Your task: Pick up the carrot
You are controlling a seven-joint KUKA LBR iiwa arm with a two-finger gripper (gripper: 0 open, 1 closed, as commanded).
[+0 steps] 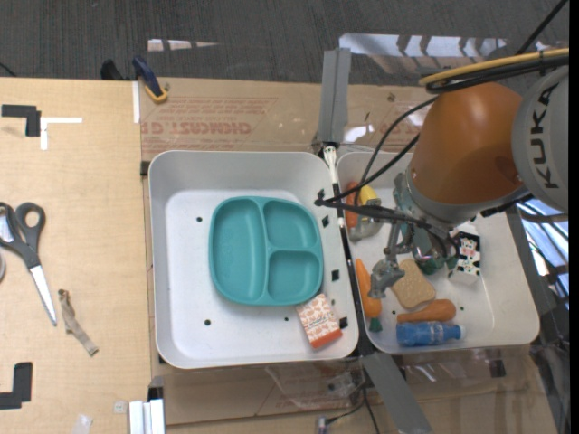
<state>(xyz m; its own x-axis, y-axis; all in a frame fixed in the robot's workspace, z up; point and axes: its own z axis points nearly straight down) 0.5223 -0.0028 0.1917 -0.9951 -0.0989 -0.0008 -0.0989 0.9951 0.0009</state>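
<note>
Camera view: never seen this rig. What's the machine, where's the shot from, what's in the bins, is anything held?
One fixed camera looks down at a slant on two white bins. The orange and grey bulk at right is a KUKA arm; its gripper hangs low over the right bin. That bin holds a carrot along its left wall, a tan bread-like slice, an orange sausage-like piece and a blue bottle. The left bin holds a teal divided plate and a small snack packet. Scissors lie on the bench. I see nothing held; the carrot lies beside the gripper.
</note>
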